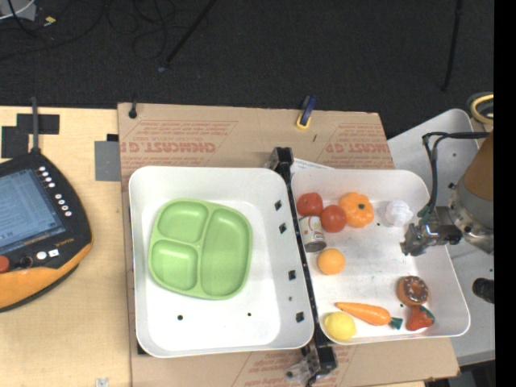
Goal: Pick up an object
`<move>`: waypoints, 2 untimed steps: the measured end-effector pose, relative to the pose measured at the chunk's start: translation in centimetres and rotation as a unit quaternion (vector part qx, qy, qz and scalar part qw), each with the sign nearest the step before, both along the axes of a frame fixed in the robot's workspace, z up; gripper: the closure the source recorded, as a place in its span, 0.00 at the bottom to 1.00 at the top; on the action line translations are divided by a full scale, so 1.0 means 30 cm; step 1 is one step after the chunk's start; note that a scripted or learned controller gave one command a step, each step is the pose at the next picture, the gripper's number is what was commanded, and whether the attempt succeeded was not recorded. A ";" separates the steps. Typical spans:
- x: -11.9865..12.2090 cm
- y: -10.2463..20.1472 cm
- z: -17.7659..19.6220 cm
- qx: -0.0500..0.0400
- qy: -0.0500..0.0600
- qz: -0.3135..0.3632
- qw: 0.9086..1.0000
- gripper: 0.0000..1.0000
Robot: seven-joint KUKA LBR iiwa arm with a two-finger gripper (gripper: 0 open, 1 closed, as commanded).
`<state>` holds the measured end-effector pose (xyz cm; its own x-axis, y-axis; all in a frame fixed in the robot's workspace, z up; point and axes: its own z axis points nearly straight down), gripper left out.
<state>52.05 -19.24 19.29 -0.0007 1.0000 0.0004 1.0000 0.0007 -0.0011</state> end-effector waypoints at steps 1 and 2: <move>0.003 -0.005 0.115 0.000 0.000 0.000 1.000 1.00; 0.038 0.133 0.096 0.001 0.002 0.002 1.000 1.00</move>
